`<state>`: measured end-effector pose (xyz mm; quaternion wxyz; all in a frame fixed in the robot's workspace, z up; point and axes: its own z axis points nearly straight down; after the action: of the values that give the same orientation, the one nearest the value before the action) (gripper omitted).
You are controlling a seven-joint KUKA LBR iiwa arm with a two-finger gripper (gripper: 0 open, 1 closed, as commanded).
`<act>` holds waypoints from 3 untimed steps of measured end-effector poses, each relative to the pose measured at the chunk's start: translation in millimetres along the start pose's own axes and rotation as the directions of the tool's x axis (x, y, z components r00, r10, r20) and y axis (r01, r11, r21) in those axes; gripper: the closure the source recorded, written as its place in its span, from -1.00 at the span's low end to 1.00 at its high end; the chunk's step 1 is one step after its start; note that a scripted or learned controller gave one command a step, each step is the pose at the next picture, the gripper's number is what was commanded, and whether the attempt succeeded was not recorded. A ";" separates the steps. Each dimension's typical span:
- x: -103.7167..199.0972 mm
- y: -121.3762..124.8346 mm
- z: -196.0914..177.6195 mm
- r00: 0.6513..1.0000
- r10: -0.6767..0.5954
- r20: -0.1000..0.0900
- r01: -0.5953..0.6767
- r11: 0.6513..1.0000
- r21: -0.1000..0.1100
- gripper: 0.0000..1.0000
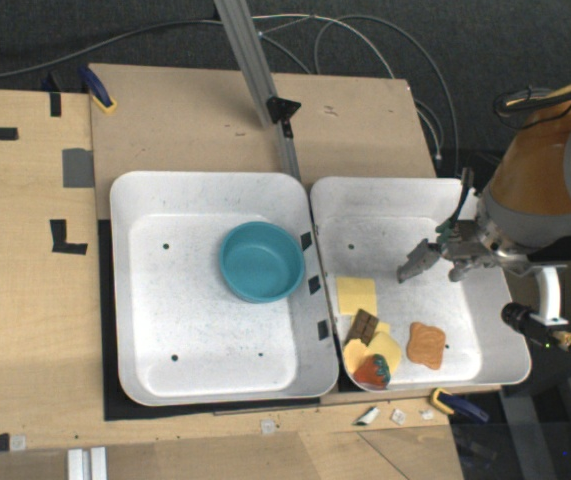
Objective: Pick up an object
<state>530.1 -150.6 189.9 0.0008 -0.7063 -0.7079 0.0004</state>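
Your gripper [427, 259] hung over the right bin [385, 196], above its bare middle floor, and carried nothing. Its dark fingers [415, 261] pointed down and toward the left bin [145, 203]; whether they stood wide or narrow could not be told from this slant.

The pickable things lay clustered along the right bin's near edge. A pale yellow block [356, 293] sat just beside the divider, a small brown piece [364, 325] rested against its near side, a red and green item [373, 370] lay in the near corner on another yellow shape [386, 348], and an orange, cracker-like piece [427, 345] lay apart from the rest. A teal bowl [261, 260] stood alone in the left bin.

To do the step well, you were probably best served by the orange piece: it appeared to have open floor on every side, so the fingers could straddle it without nudging a neighbour. It looked flat, so a low, centred close would have mattered. The cluster by the divider risked a crowded, glancing grasp, and the bin wall left little room there.

The arm reached in from the right, its orange band [535, 163] above the wrist at the bin's far right rim, the wrist bent so the tool slanted inward and down. The gripper sat well clear of all the objects, on their far side.
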 end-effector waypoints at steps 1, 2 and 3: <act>-0.1 0.0 0.0 1.000 0.000 0.000 0.000 1.000 0.000 -1.00; -5.5 -3.5 62.5 1.000 0.002 0.000 -0.002 1.000 0.007 -1.00; -5.8 -3.1 101.0 1.000 0.002 0.002 -0.002 1.000 -0.002 -1.00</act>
<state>526.9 -156.4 88.9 -0.0007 -0.7070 -0.7072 0.0004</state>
